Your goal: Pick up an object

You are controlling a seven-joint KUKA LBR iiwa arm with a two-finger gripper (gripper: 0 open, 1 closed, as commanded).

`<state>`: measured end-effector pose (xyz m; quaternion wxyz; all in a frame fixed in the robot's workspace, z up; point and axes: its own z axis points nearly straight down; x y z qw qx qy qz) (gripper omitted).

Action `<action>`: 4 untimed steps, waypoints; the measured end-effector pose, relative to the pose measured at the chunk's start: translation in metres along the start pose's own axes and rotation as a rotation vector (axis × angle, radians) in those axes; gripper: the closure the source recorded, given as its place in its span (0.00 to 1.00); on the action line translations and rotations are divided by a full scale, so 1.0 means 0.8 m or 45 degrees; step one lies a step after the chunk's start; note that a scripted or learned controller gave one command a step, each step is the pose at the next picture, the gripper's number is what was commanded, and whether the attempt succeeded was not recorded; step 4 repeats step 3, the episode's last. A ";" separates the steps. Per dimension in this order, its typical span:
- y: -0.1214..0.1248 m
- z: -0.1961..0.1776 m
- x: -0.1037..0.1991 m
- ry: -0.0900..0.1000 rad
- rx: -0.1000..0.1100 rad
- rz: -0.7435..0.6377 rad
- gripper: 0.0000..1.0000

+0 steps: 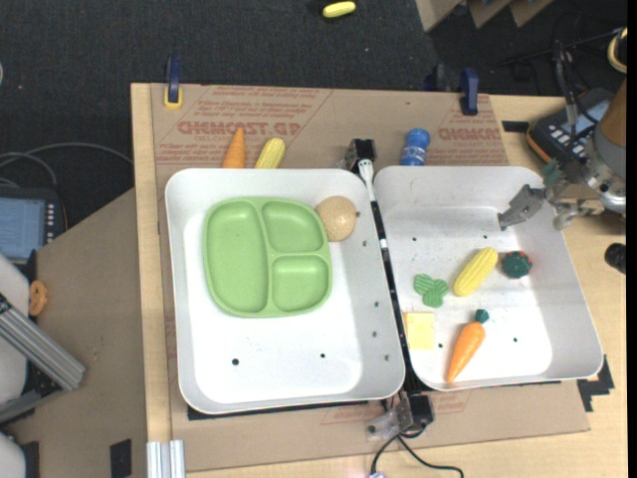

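While the arm is cut off at 3 o'clock, the gripper (540,207) hangs wide, holding nothing, over the right bin (448,202). Corn (476,270) lies at its 7 o'clock, carrot (464,349) beyond. Cardboard (299,118) underlies both bins; dark carpet behind.

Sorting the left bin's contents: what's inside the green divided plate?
The green divided plate shows three bare compartments. A tan ball sits beside its rim, outside it. Nothing covers the plate.
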<state>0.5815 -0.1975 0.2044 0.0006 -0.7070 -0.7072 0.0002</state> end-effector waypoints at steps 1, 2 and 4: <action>-0.021 0.158 0.051 0.003 0.007 -0.004 0.00; -0.017 0.136 0.047 -0.003 -0.006 -0.001 1.00; 0.050 0.016 0.153 0.000 -0.020 -0.013 1.00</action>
